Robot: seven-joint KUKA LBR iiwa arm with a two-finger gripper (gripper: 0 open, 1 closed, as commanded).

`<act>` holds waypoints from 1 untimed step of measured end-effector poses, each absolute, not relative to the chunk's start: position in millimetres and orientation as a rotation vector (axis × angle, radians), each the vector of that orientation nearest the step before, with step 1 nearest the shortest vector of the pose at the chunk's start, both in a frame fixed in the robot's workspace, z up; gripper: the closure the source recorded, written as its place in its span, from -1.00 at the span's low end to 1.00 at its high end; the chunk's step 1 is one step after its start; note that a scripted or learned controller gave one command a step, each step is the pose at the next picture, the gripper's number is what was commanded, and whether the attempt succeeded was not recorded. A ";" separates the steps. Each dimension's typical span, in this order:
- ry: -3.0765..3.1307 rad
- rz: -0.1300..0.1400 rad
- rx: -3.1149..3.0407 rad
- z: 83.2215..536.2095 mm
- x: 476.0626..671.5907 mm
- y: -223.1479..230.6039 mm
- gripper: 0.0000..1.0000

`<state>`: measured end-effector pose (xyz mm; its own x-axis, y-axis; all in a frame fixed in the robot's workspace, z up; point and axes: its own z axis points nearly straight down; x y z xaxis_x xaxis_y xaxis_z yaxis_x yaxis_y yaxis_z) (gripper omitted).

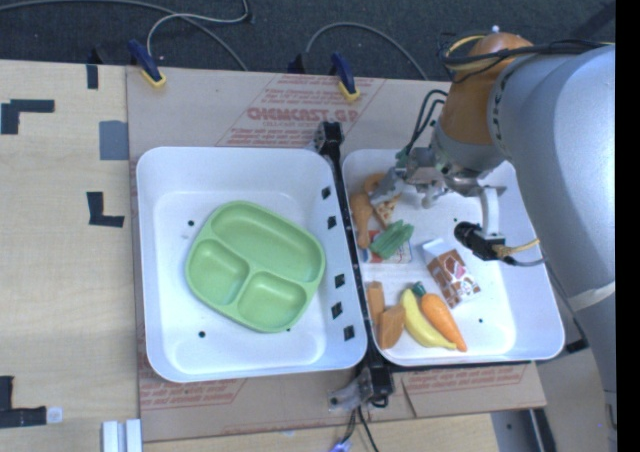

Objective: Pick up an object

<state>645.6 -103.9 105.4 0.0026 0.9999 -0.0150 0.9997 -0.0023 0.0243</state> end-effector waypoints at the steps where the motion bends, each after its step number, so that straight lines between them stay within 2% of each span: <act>1: 2.223 0.001 2.217 185.3 668.8 -54.5 -1.00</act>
